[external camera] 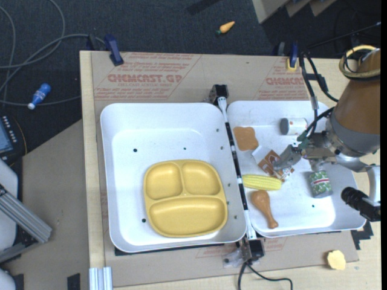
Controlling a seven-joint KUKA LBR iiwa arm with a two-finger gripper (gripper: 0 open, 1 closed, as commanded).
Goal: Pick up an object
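End effector (pixel 289 159) sits low in the right bin (pixel 338 222), center-right of frame, just above a brown snack packet (pixel 273 162); can't tell its state. Below it: corn cob (pixel 261 182) and drumstick (pixel 265 206). Brown toast (pixel 245 138) upper left, green can (pixel 320 183) right. Yellow divided plate (pixel 183 197) fills left bin (pixel 121 162).

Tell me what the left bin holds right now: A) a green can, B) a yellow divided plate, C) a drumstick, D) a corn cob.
B: the yellow divided plate lies alone in the left bin, while the corn cob, the green can and the drumstick all lie in the right bin.
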